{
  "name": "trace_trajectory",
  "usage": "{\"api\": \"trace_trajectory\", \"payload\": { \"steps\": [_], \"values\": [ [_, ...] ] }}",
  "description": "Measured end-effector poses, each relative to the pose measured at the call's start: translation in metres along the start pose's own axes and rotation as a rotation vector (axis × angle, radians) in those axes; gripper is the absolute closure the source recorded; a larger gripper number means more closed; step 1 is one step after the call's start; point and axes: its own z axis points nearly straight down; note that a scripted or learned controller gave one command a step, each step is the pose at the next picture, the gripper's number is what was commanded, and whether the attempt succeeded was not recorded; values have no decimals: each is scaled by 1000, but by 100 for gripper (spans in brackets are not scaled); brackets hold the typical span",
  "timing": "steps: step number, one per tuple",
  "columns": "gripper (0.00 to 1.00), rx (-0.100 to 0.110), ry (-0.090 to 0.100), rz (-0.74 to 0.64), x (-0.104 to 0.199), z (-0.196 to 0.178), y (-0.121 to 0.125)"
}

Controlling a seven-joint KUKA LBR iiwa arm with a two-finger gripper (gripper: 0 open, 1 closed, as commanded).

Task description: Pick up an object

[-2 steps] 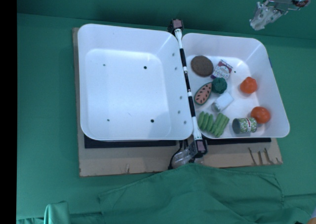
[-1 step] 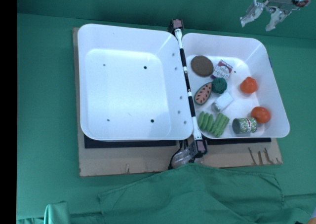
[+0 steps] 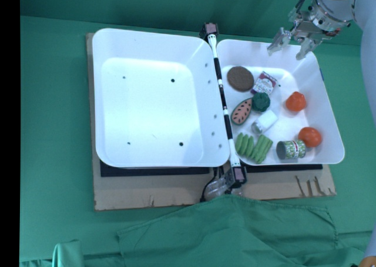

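Claw (image 3: 292,46) hangs spread wide and bare above the right bin's (image 3: 330,107) far rim; brown cookie (image 3: 240,78) and orange tomato (image 3: 296,102) lie below it.

Arm entered from the upper right of the frame, orange band at the top edge above a grey wrist. Gripper (image 3: 291,46) pointed down and to the left, its two fingers (image 3: 278,41) spread apart with nothing between them.
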Motion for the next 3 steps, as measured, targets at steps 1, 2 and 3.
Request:
{"api": "trace_trajectory", "payload": {
  "steps": [1, 2, 3],
  "values": [
    [0, 0, 0, -1, -5, 66, 1],
    [100, -5, 9, -2, -1, 51, 3],
    [100, -1, 4, -3, -2, 69, 2]
  ]
}}
